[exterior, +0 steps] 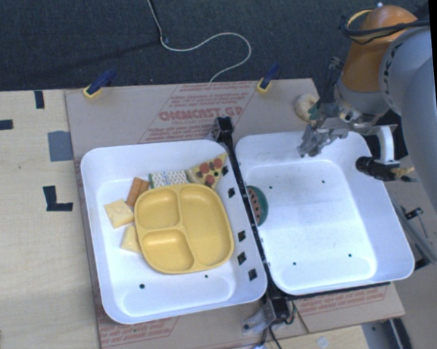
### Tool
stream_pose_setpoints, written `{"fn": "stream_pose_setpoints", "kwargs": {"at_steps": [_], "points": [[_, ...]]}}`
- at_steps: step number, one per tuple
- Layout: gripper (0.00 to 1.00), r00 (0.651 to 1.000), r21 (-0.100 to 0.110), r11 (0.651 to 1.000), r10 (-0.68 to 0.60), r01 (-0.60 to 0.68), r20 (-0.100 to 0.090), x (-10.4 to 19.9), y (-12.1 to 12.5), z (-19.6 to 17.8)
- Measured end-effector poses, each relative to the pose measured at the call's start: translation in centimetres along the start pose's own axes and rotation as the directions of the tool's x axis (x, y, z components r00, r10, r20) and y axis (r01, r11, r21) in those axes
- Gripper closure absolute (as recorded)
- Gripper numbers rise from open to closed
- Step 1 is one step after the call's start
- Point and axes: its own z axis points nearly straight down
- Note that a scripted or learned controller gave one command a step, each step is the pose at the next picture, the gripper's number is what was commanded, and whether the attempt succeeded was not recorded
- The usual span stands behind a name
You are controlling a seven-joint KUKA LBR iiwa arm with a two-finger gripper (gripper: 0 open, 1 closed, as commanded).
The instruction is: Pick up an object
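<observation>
Two white bins point(328, 280) sit below, and the gripper point(311, 145), its grip impossible to tell, should reach down-left, I'd say, toward the round green toy point(259, 204).

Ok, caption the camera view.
Hand above right white bin; yellow plastic divided plate in left white bin.

Right bin point(325, 221) floor lies open; yellow plate point(184, 228) and food pieces point(119, 213) crowd the left bin point(110, 278).

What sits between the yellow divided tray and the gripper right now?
In the camera view, between the yellow divided tray and the gripper lie the black divider joining the bins, a round green-rimmed item beside it, then bare white floor of the right bin.
</observation>
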Motion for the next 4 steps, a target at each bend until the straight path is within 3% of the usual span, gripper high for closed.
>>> {"fn": "stream_pose_setpoints", "kwargs": {"at_steps": [1,2,4], "points": [[1.0,1.0,0.001,1.0,0.001,-0.001,0.001,-0.6,-0.7,-5.2],[1.0,1.0,0.002,1.0,0.001,-0.001,0.0,-0.5,-0.6,-8.0],[1.0,1.0,0.007,1.0,-0.005,0.005,-0.002,11.3,-1.6,-8.6]]}}
